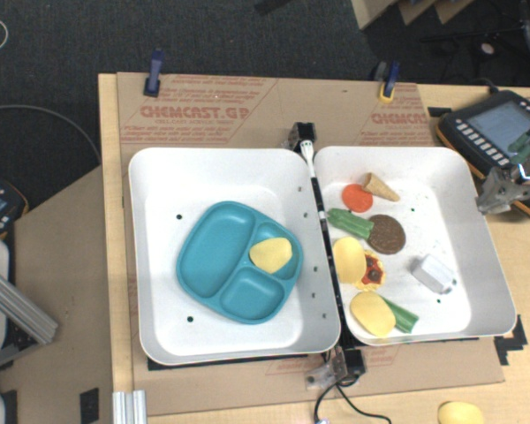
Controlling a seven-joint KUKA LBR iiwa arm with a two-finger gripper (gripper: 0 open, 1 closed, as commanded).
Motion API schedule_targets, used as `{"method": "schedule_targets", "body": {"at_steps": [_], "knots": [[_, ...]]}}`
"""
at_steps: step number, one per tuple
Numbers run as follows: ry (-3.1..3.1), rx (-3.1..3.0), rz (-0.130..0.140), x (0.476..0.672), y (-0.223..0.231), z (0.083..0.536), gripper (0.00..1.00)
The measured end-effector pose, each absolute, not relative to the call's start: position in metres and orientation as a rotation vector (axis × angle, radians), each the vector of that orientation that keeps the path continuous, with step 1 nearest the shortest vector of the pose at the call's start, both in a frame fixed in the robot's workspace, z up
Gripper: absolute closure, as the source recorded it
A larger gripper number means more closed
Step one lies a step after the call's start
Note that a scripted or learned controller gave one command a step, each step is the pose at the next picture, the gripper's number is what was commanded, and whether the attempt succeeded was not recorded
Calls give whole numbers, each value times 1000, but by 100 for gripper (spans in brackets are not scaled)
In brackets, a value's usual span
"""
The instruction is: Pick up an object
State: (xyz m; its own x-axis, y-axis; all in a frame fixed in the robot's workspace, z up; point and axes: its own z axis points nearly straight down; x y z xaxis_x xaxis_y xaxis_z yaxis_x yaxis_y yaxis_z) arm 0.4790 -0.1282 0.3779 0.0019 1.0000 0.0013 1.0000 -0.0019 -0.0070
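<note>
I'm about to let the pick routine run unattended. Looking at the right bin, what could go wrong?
The toys are crowded: the brown disc touches the green piece, so a grab might catch both. The yellow piece lies near the bin's front wall, which may block a finger. The gripper waits at the right rim.

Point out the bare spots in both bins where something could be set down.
Left bin: bare floor rings the blue tray, widest at the upper left. Right bin: bare along the top and right wall, beyond the white block. Crowded on its left side, from carrot to the lemon.
</note>
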Motion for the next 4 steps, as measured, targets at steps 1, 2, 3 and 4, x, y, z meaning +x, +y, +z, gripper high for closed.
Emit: {"method": "schedule_targets", "body": {"at_steps": [1, 2, 3, 4], "knots": [[-2238, -2232, -19, 505, -123, 545, 100], [-2211, -2219, 10, 478, -134, 438, 100], [-2216, -2220, 5, 479, -137, 368, 100], [-2212, -2224, 7, 497, -198, 307, 100]]}}
